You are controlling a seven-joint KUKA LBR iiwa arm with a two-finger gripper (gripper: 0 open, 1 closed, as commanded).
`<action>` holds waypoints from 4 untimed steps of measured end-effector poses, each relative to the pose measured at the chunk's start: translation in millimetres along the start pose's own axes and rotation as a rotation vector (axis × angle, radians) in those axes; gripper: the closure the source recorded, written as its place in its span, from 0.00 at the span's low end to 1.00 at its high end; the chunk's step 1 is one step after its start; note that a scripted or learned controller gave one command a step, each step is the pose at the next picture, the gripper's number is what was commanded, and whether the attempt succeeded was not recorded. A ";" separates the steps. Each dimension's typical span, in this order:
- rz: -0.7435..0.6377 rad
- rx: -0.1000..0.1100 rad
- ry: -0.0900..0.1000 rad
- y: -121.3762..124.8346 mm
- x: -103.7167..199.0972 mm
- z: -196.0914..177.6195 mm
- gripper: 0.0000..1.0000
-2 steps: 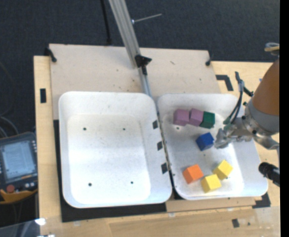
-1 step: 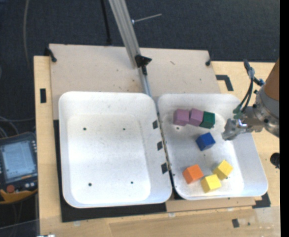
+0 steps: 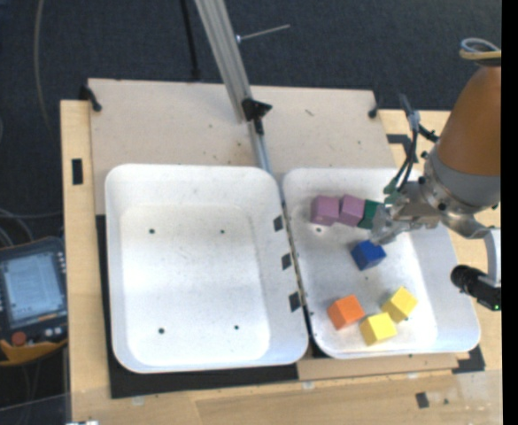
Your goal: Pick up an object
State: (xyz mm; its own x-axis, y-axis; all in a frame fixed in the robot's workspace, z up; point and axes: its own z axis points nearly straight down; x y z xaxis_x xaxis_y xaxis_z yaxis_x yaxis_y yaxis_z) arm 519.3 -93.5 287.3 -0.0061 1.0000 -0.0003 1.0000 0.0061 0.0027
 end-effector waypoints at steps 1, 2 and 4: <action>0.000 0.004 0.001 11.6 44.3 20.6 1.00; 0.000 0.002 0.000 21.9 84.9 24.9 1.00; -0.001 0.002 0.001 49.4 179.8 51.2 1.00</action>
